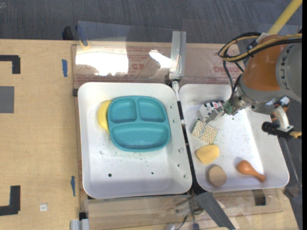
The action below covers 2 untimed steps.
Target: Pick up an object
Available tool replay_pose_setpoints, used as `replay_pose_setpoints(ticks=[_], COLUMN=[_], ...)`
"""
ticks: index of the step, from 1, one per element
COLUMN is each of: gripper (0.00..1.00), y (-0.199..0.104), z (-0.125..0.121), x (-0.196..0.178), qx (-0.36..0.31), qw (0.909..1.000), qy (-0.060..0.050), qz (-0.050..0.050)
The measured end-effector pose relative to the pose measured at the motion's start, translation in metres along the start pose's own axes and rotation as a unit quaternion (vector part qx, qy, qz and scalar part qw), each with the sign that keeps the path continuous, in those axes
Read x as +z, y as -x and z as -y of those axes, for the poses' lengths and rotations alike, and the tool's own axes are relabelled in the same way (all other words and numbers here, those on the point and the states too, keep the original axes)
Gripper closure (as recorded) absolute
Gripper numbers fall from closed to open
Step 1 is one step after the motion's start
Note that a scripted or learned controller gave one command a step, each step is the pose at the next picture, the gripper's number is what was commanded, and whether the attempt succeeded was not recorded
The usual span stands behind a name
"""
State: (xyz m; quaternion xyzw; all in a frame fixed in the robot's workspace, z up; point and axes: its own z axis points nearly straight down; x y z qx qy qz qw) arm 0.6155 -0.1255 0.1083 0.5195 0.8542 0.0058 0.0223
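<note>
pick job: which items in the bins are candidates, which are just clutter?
Candidates, right bin, near the gripper:
- patterned pad
- yellow lump
- tan ball
- orange gourd

Lying about, left bin:
- teal tray
- yellow piece tucked under the tray's edge

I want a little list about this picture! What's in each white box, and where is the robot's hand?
left bin: a teal divided plate lying over a yellow thing that peeks out at its left edge
right bin: a patterned square pad, a yellow lump, a tan round thing, an orange drumstick-shaped toy
arm: reaches in from the right, over the right bin's far side
gripper: low over the right bin's far left part, just above the pad
jaws: too small and cluttered to judge
</note>
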Motion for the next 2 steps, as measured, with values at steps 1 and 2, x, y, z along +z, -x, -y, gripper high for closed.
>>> replay_pose_setpoints(ticks=[1, 2], gripper=[0.0, 0.0], y=[0.026, 0.042], z=[-0.043, -0.027], x=[-0.001, 0.001], qx=[0.006, -0.179], qw=[0.9999, 0.9836], qy=[-0.009, -0.01], qz=[-0.012, -0.014])
